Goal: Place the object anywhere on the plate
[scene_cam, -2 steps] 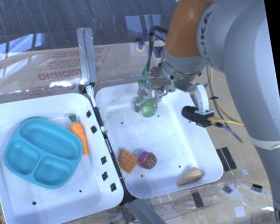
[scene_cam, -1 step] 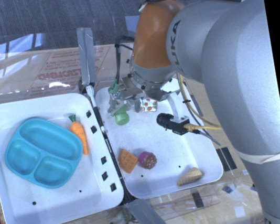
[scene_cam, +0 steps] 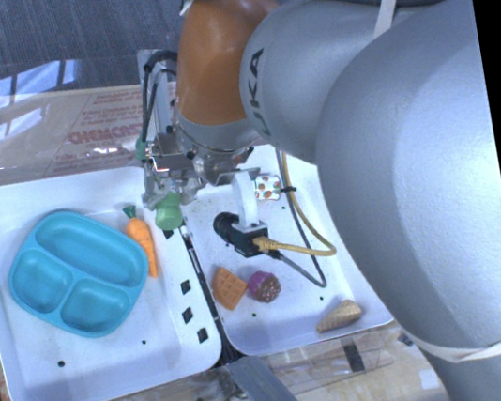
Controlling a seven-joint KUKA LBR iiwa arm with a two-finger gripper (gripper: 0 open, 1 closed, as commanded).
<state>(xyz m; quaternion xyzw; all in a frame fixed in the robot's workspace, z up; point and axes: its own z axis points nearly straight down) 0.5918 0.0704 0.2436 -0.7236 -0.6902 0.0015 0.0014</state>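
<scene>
Camera view puts the claw (scene_cam: pixel 167 202) at frame center, above the seam between the 2 bins, clenched on a green object (scene_cam: pixel 168 214). Just left of it an orange carrot (scene_cam: pixel 142 242) lies in the left bin (scene_cam: pixel 35 393), touching the blue plate (scene_cam: pixel 77 271). Right bin (scene_cam: pixel 282 332) carries a waffle (scene_cam: pixel 229 287), a purple piece (scene_cam: pixel 264 287) and a cone (scene_cam: pixel 338 316).

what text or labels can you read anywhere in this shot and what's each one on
"UKA", black letters, the visible part of a brand name, on the grey arm just below its orange band.
"CHEMC..." in red, cut off by the arm, on the cardboard sheet behind the bins; the smaller red lines around it are too blurred to read.
</scene>
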